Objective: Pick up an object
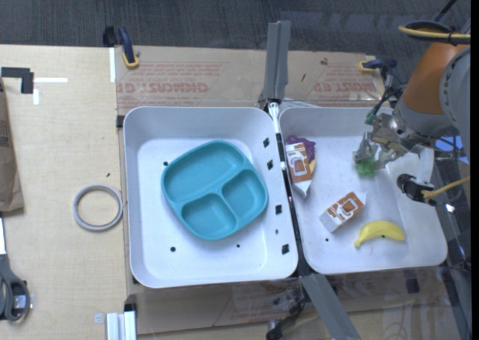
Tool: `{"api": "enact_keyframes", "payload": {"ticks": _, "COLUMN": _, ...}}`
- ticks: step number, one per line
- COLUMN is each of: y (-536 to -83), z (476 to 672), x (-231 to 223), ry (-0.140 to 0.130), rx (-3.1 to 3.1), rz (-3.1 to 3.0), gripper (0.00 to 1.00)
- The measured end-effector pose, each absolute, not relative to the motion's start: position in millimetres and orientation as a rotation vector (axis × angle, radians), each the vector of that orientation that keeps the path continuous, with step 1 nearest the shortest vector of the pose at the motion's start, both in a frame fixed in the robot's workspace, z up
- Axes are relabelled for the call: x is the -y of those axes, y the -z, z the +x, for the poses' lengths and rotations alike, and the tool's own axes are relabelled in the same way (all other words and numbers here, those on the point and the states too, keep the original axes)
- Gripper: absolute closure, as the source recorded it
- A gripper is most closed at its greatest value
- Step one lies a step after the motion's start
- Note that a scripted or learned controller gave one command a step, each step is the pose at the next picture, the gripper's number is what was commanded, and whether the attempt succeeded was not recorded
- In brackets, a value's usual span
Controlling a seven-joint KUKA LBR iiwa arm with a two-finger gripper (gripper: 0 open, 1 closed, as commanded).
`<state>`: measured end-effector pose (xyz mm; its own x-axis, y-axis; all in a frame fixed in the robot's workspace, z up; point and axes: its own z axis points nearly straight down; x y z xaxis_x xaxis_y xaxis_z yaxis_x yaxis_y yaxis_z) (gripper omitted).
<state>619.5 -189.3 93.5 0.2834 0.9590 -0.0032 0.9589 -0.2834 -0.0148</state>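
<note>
Two white bins (pixel 135 204) side by side; teal tray (pixel 215 189) in the left. In the right bin: arm (pixel 441 84) reaching in from three o'clock, gripper (pixel 368 157) low, jaws clamped on green item (pixel 365 168). Below: carton (pixel 343 211) at seven o'clock, banana (pixel 379 232) at six.

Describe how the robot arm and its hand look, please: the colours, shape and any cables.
The arm is grey and rounded, with a broad orange band above the wrist. Its hand is a small metallic grey part with thin fingers. A yellow cable loops near the arm, and dark cables run beside it.
</note>
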Motion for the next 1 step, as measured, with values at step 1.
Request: {"api": "enact_keyframes", "payload": {"ticks": 1, "y": -176.4, "z": 650.9, "x": 150.0, "ry": -0.011, "rx": 1.570, "rz": -2.717, "gripper": 1.00}}
